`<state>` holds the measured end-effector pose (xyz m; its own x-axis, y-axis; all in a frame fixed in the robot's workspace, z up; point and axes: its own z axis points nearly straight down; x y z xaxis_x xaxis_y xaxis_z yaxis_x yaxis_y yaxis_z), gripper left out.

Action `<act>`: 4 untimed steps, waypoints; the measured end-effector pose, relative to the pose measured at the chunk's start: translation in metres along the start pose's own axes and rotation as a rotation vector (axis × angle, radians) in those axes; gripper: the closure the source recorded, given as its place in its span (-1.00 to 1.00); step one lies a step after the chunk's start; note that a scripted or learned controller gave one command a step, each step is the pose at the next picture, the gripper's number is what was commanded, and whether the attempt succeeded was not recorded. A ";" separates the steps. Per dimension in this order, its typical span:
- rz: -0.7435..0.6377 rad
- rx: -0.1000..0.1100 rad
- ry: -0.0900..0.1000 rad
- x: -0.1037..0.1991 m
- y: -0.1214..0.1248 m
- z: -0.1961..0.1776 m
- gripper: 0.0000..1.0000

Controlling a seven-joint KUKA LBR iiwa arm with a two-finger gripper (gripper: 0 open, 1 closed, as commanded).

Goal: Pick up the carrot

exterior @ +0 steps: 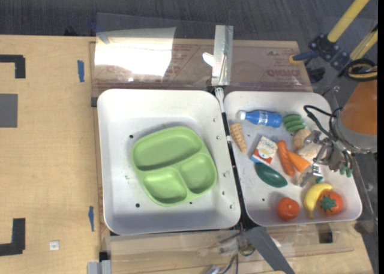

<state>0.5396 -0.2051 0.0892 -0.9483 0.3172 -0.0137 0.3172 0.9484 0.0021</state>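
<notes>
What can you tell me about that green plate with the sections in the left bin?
The green plate is a light green, plastic-looking divided tray with rounded corners and three compartments: one long one along its upper side, two smaller ones below. It lies flat, turned at a slant, near the middle of the left white bin, resting on the bin's floor. Nothing lies in it.

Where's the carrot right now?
The carrot lies in the right bin, between the small carton on its left and the gripper on its right.

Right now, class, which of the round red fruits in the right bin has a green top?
The strawberry-like one by the bin's near right corner, beside the banana. The tomato left of it is plain red.
</notes>
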 end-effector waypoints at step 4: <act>0.624 0.000 -0.011 0.084 0.080 -0.004 1.00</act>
<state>0.4856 -0.1025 0.0927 -0.5842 0.8113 -0.0205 0.8113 0.5845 0.0128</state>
